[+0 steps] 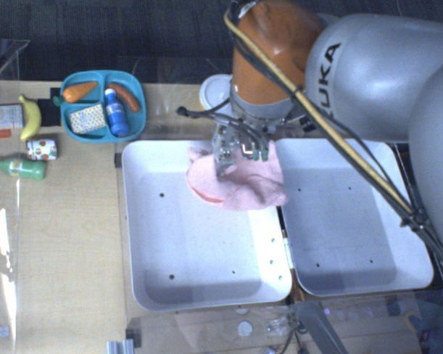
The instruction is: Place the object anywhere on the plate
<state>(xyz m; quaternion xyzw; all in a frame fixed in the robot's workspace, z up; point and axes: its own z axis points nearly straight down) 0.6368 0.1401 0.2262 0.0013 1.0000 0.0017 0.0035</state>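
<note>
The jaws (225,165) hung over the far right corner of the left bin (166,247), low against a pink cloth (243,186) that draped onto a pink plate (203,184). I could not tell whether they were apart or together. The right bin (354,233) sat alongside, and a blue tray (136,114) of toy food stood on the surface (57,251).

Most of the left bin (181,261) floor is left open below the pink cloth (240,185); its upper right corner is blocked by cloth and arm (275,54).
</note>
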